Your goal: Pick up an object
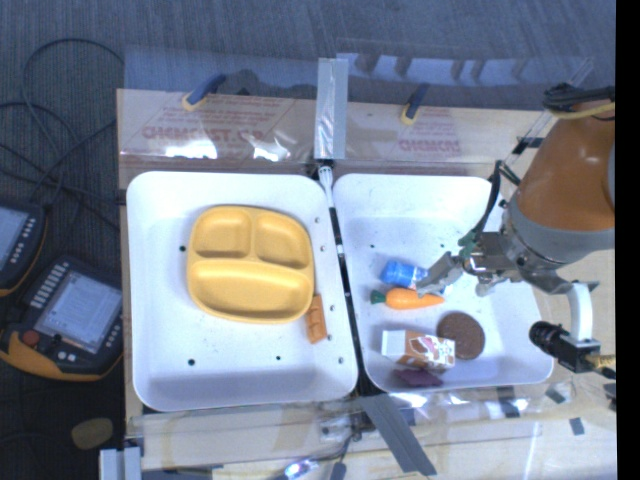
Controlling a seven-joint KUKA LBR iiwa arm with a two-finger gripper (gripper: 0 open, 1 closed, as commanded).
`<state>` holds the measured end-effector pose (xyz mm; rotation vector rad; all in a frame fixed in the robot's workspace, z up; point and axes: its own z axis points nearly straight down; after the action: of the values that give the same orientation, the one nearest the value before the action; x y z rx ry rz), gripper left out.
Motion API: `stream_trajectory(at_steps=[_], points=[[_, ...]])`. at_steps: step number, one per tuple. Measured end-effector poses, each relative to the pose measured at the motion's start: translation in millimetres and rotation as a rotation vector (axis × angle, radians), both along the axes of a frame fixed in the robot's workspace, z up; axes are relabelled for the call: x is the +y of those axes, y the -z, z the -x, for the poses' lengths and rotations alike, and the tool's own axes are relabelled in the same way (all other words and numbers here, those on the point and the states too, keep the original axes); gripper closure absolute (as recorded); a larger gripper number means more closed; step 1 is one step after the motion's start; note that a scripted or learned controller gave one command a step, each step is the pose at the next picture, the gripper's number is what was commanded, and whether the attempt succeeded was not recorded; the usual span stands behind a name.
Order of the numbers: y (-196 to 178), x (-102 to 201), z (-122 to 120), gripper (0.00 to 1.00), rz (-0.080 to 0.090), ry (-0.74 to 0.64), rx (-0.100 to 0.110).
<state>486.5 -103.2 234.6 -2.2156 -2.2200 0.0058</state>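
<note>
Just right of the toy carrot [408, 299], the gripper [437, 274] hovers low with fingers parted wide, holding nothing. For a clean grasp it should straddle the carrot's narrow body, clear of the blue object [401, 272] touching above, then descend and close.

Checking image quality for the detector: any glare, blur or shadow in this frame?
Camera view: glare on the clear plastic sheet behind the bins and on tape at the front edge; the small purple object is too dim to identify; the yellow divided plate is sharp and evenly lit.
</note>
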Motion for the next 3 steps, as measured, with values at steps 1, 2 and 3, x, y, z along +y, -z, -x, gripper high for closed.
stream_trajectory(at_steps=[1,2,3], points=[[64,-26,-56,0.00,-0.001,-0.270,-0.002],[133,-10,-62,0.00,0.004,-0.306,-0.019],[124,-7,-63,1.00,-0.001,-0.307,-0.021]])
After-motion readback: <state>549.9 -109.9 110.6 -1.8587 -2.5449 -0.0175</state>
